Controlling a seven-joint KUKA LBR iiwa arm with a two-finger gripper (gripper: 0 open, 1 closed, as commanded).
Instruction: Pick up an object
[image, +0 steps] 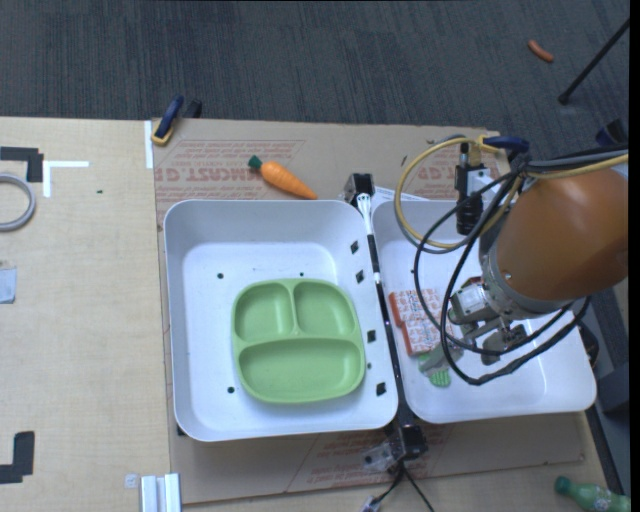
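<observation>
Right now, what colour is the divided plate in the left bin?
Light green. The plate shows best in the camera view.

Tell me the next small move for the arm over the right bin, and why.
Probably a short lift straight up to check the grasp. The gripper sits low in the right bin, its body covering what lies beneath, with a red-and-white patterned packet and a small green item just beside it. Raising it would show whether anything comes along.

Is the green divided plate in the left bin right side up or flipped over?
Right side up. The green plate lies flat in the left bin, its three compartments facing up.
</observation>
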